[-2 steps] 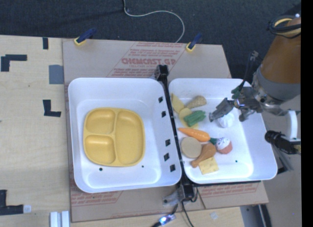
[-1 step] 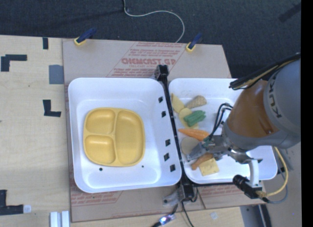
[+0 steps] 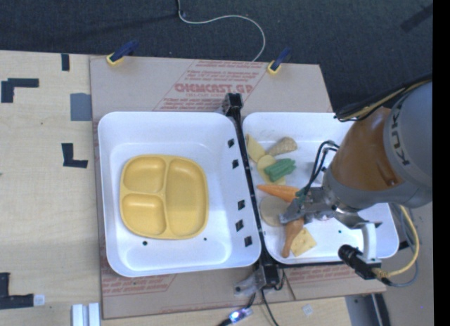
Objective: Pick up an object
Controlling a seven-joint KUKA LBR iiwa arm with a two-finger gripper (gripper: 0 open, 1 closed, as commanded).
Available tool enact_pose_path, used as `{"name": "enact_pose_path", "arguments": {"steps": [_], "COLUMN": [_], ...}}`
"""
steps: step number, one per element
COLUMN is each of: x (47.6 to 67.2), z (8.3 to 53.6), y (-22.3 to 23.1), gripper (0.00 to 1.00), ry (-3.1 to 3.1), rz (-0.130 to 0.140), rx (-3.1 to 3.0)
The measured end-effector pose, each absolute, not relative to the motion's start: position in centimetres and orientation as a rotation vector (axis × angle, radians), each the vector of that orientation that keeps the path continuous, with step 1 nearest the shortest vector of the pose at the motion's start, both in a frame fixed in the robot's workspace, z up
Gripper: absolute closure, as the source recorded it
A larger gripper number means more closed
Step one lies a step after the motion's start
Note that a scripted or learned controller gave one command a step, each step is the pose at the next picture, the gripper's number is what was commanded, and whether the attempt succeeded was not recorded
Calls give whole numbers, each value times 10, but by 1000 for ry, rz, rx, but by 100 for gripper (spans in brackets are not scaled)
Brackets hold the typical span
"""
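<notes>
Several toy food pieces lie in the right bin (image 3: pixel 365 244). An orange carrot (image 3: pixel 278 192) lies across the bin's left part, with a green piece (image 3: pixel 280 169) above it. Farther back sit a tan piece (image 3: pixel 284 146) and a yellow piece (image 3: pixel 254 151). A pale round piece (image 3: pixel 270 212) rests below the carrot. A brown-orange piece (image 3: pixel 290 237) and a yellow wedge (image 3: pixel 304 244) lie near the front wall. My gripper (image 3: pixel 298 210) is low over the bin, just right of the carrot and above the brown-orange piece. I see nothing held in it.
A yellow divided plate (image 3: pixel 165 196) lies in the left bin (image 3: pixel 112 135). A black divider (image 3: pixel 242 177) runs between the bins. The grey and orange arm (image 3: pixel 383 156) covers the right bin's right half. Cables trail at the front right (image 3: pixel 365 265).
</notes>
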State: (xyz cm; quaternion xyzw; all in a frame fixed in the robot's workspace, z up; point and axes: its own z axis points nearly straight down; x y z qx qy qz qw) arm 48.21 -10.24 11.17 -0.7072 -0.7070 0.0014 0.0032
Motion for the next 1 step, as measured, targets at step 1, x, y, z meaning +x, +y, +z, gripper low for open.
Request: {"name": "enact_pose_path", "arguments": {"steps": [1], "x": [485], "z": [188], "y": [26], "gripper": [100], "ry": [-2238], "rz": [-10], "rx": [-2206]}}
